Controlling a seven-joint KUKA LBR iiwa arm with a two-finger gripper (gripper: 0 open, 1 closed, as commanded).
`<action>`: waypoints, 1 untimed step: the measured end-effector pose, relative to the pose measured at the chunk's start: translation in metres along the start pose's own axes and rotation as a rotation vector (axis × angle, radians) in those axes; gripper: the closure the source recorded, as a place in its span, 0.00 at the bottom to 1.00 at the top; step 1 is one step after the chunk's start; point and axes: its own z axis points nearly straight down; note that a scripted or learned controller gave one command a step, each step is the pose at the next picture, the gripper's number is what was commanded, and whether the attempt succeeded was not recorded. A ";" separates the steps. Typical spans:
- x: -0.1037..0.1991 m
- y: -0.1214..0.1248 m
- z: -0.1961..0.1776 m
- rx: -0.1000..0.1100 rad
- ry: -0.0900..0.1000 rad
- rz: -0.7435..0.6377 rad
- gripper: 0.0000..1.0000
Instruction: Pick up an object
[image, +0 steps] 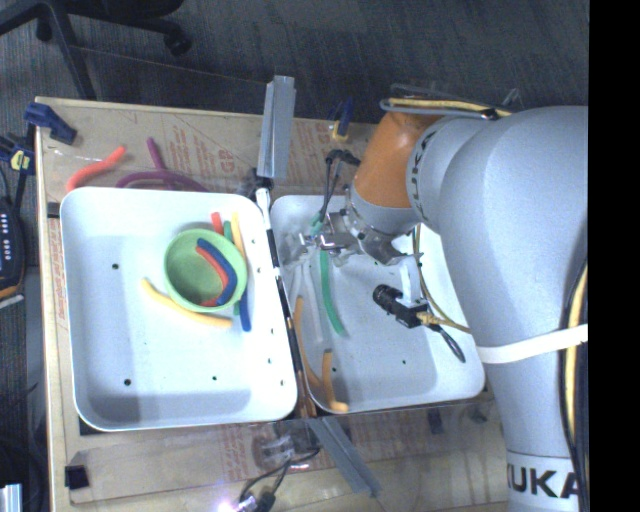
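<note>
The tool (325, 243) is hovering over the far end of the green strip (331, 292), which is running nearward; its grip state probably can't be told.

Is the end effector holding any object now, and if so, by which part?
It cannot be told: the end effector sits above a green strip in the right bin.

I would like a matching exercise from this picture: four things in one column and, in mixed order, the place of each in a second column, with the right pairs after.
Things:
1. green bowl
2. green strip
3. orange piece
4. gripper

Places:
A. on the bench, behind the left bin
B. in the left bin
C. over the top of the right bin
D. lying in the right bin

Pairs: 1-B, 2-D, 3-A, 4-C
</note>
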 end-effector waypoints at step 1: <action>0.001 0.001 -0.011 0.000 0.000 -0.005 1.00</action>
